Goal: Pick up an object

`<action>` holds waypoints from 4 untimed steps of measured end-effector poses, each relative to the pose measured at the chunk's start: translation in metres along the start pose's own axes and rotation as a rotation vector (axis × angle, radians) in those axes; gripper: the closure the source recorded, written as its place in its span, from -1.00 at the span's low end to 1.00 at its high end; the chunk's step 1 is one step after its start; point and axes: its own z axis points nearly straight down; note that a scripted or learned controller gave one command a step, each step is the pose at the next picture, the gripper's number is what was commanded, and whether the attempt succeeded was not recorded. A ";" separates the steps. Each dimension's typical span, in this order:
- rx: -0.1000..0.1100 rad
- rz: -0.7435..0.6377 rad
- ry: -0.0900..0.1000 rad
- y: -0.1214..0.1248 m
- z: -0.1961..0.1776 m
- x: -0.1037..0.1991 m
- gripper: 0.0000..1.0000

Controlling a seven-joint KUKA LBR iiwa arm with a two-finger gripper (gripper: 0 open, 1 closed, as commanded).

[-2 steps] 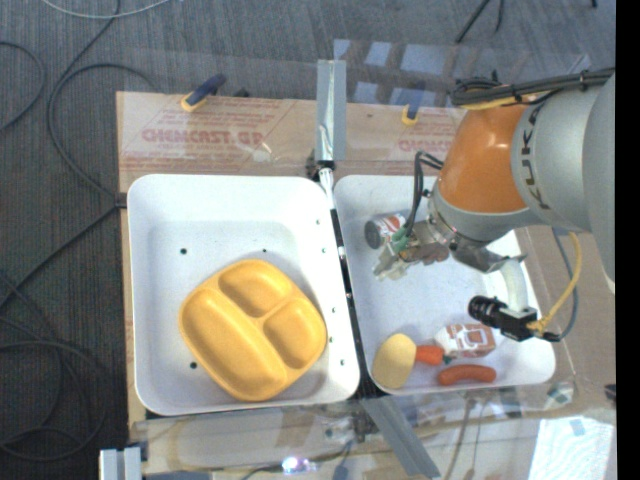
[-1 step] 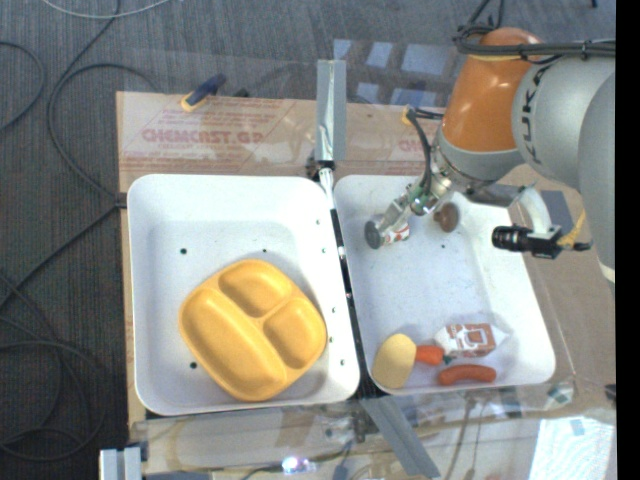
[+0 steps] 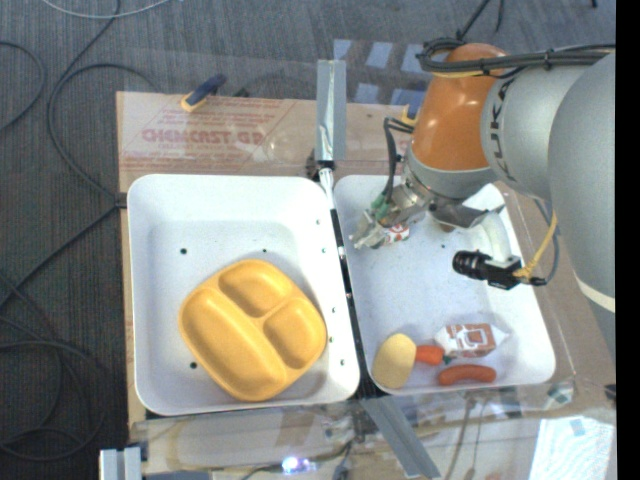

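Looking down on the two bins, I have the claw [image 3: 383, 223] low in the upper left corner of the right bin [image 3: 440, 298], close to the divider between the bins. Something small with red, white and green on it [image 3: 398, 232] sits right at its tip, but I cannot tell whether that is a held object or part of the tool, and I cannot tell whether the claw is spread or pressed together.

The clear candidates lie along the near edge of the right bin, well apart from the claw and toward the bottom of the view: a pale yellow potato-shaped piece [image 3: 395, 359], a small orange carrot [image 3: 430, 355], a red sausage [image 3: 466, 374] and a brown and white wrapped snack [image 3: 470, 339]. The sausage lies with its long axis left to right, roughly along the bin's front wall. The yellow piece is nearest to the claw's line, almost straight down the view from it, so I judge that the shortest move.

The left bin [image 3: 160, 218] holds a yellow divided plate [image 3: 253, 328], across the divider from the claw.
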 end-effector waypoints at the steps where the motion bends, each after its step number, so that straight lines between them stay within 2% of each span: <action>1: 0.004 -0.004 0.002 0.001 -0.006 0.002 1.00; 2: 0.007 -0.007 0.005 0.002 -0.012 0.003 1.00; 3: 0.000 0.048 0.001 -0.008 -0.009 0.002 1.00; 4: 0.000 -0.211 -0.003 -0.035 -0.001 -0.033 1.00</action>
